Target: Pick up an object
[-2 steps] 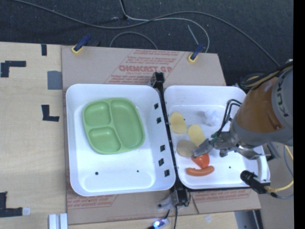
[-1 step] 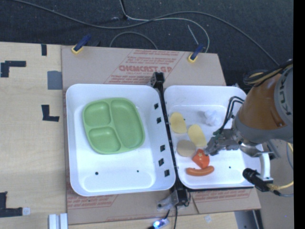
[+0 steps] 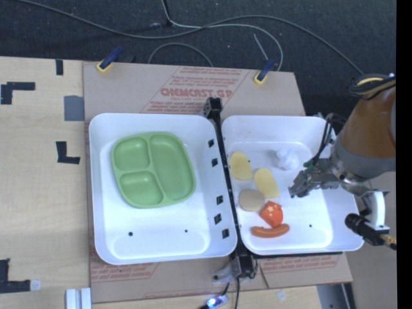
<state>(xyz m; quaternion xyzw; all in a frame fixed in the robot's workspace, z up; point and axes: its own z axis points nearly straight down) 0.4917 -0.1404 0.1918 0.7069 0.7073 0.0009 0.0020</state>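
Food pieces lie in the right bin [image 3: 322, 131], gathered toward its left wall: two pale yellow slices [image 3: 241, 166] and [image 3: 266, 182], a beige round piece [image 3: 252, 200], a red piece [image 3: 272, 213] and an orange-red sausage [image 3: 269, 231] nearest the front edge. A small white lump [image 3: 284, 158] sits toward the back of that bin. The gripper [image 3: 301, 187] hangs over the bin's right half, just beside the second yellow slice, with nothing between its parts; whether the fingers are spread or pressed together, I cannot tell. The left bin [image 3: 103, 192] carries a green divided plate [image 3: 153, 169] in its back half. Both bins rest on a cardboard sheet [image 3: 187, 89] on the table [image 3: 38, 205].
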